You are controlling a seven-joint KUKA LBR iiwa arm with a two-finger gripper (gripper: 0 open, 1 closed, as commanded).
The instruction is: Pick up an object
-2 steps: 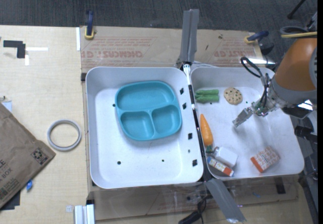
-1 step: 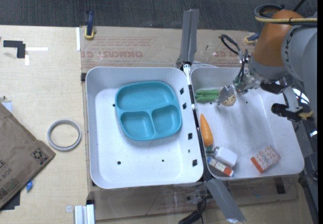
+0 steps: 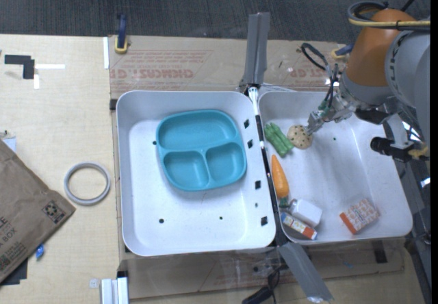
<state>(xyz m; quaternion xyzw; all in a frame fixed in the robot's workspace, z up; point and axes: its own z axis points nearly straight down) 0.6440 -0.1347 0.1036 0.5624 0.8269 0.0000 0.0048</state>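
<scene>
My gripper hangs low over the back left part of the right bin, at the end of the grey arm with its orange band. Its tip is right beside a round tan cookie, at the cookie's upper right edge; contact is unclear. A green ridged piece lies just left of the cookie. An orange carrot lies along the bin's left wall. At the front of the bin are a white block, a red and white tube and a small orange and white packet.
The left bin holds a blue divided plate. A roll of tape and a cardboard box lie on the bench to the left. A grey post stands behind the divider between the bins.
</scene>
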